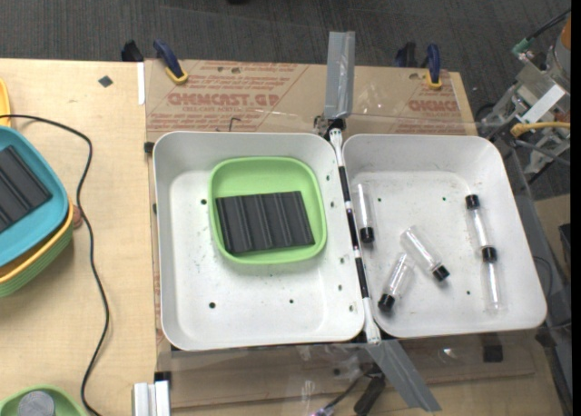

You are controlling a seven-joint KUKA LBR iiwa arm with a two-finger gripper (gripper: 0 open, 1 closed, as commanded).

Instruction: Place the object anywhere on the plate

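Note:
A square green plate (267, 174) lies in the left bin (182, 251), toward its back. A dark ribbed rectangular pad (265, 222) rests on the plate. In the right bin (508, 223) lie several clear tubes with black caps: one (362, 214) along the left wall, one (424, 252) near the middle, one (393, 283) in front of it, and others (480, 226) end to end near the right wall.
Cardboard (227, 94) clamped by blue-and-yellow clips lies behind the bins. Stacked teal and yellow dishes (27, 214) sit on the wooden bench at far left, with a black cable (91, 251) running beside them. Equipment and wires (536, 105) stand at the right.

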